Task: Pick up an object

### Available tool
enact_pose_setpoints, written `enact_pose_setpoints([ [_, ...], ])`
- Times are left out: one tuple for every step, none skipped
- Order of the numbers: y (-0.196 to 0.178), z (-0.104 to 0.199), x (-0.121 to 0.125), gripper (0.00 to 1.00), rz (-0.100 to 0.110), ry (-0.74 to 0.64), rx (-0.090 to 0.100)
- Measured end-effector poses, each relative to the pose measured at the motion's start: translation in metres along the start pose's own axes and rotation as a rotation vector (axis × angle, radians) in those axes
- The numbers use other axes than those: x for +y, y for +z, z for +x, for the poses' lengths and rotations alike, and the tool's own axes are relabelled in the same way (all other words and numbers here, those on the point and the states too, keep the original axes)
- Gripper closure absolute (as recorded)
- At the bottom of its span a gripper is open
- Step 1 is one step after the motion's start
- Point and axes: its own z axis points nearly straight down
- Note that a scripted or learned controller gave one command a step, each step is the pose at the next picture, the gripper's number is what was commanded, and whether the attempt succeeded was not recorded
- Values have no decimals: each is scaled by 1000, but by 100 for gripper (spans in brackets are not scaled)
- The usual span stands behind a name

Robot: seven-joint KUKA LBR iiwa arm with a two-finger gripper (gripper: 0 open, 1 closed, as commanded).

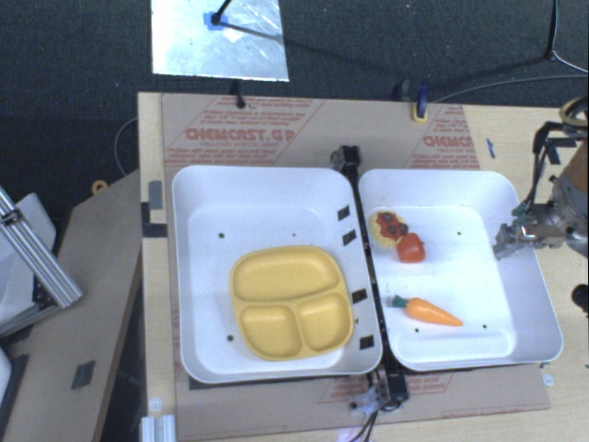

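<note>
Gripper (508, 240) at right rim of right bin (479, 191), grasps nothing; whether clenched or released, cannot tell

Nearest objects inside same bin: tomato (410, 248) beside small flat yellow piece (386, 224), carrot (431, 312) lower, all apart from gripper

Yellow divided tray (290, 299) in left bin (267, 201)

Judgement: pick not yet begun, approach and grasp remain

Dark carpet floor (74, 53) surrounds the wooden bench (515, 136); a shiny metal sheet (218, 26) lies at eleven o'clock.
</note>
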Motion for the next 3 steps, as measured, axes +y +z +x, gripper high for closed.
enact_pose_setpoints([
  [-64,-3,4,100,-1,-1,0],
  [-48,45,12,100,5,-5,4],
  [-39,87,21,100,6,-5,4],
])
